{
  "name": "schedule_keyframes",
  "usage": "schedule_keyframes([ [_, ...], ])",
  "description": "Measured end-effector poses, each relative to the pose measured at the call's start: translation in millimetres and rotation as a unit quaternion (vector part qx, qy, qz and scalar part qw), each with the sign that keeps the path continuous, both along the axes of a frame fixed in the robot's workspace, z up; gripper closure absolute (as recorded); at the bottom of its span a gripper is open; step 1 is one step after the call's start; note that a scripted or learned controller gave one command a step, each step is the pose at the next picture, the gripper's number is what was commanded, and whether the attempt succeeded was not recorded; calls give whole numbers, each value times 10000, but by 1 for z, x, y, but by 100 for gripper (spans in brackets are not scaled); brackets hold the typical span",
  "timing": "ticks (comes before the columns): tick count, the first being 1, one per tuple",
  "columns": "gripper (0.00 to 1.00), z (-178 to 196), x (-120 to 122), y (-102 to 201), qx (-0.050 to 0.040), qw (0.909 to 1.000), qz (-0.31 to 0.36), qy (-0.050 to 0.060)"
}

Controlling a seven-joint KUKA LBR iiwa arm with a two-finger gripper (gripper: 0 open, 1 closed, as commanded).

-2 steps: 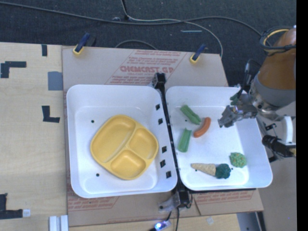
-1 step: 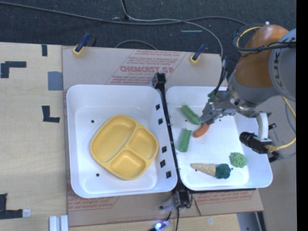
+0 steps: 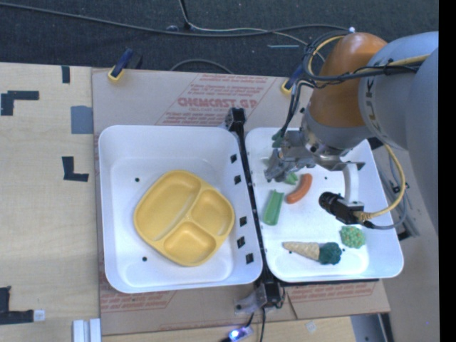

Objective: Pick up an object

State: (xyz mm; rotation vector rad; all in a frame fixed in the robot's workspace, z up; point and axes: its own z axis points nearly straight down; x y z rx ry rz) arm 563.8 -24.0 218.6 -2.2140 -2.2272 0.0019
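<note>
I have the gripper low over the far-left part of the right bin, hanging from the arm that reaches in from the right. I cannot tell from this slanted view how the gripper is set, and I see nothing held in it.

The likeliest target is the sausage, lying tilted just right of the gripper, with the green stick just near of it, close to the divider between the bins. Both sit crowded together, so I judge a descent here could nudge one while reaching for the other.

Nearer me lie a cone touching a dark green lump, and a light green lump to the right. The left bin holds a yellow tray, well apart from the work.
</note>
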Motion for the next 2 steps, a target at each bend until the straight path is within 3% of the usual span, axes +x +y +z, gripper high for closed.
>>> schedule_keyframes([
  [2, 100, -2, 8, 101, 2, 10000, 1, -1],
])
